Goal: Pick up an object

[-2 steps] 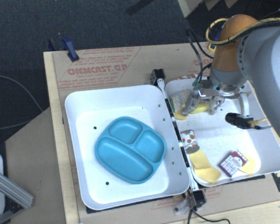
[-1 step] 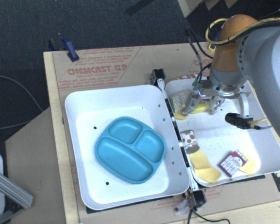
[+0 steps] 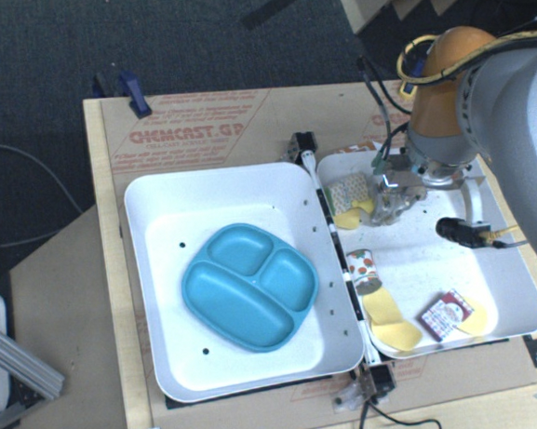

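On the bench lay a printed cardboard sheet (image 3: 187, 132), and on it the two white bins stood side by side, their inner rims touching. From the right the grey arm (image 3: 510, 94) reached in, its orange band above the wrist. The left bin (image 3: 152, 266) held a blue divided plate (image 3: 249, 285), lying flat near the middle. The right bin (image 3: 423, 270) held all the small objects. At its near left corner lay a long yellow piece (image 3: 390, 318), and just beside that a dark red packet (image 3: 444, 315) rested partly on a flat yellow scrap (image 3: 476, 320). At the far left corner sat a pale speckled packet (image 3: 348, 193). Against the left wall stood a small brown-spotted can (image 3: 361, 266), and beyond it a little yellow lump (image 3: 348, 219) lay just below the speckled packet. The gripper (image 3: 391, 203) hung low over the far end of the right bin, just beside the yellow lump; whether it was spread or closed could not be told, and nothing could be seen in its grasp
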Robot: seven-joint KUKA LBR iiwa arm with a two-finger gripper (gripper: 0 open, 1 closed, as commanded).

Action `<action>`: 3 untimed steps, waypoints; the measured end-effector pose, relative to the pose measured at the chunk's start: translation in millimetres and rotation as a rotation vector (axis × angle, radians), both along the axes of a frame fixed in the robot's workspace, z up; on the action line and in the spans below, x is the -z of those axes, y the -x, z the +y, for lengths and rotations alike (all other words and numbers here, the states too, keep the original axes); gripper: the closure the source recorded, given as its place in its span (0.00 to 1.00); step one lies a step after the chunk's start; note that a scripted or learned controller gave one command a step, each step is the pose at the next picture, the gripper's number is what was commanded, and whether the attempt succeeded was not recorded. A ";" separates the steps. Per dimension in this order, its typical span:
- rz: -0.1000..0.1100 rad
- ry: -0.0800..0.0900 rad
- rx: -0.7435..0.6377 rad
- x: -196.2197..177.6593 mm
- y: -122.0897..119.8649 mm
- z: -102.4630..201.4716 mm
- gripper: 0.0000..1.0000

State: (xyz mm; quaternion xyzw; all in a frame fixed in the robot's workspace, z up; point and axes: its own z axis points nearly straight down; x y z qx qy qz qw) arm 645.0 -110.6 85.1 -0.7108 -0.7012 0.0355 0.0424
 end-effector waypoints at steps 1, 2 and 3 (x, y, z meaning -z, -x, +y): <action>-0.007 -0.001 0.001 -1.3 -1.7 1.0 0.00; -0.021 -0.010 0.002 8.1 -4.6 -9.7 0.00; -0.022 -0.006 0.002 8.3 -4.6 -8.5 0.00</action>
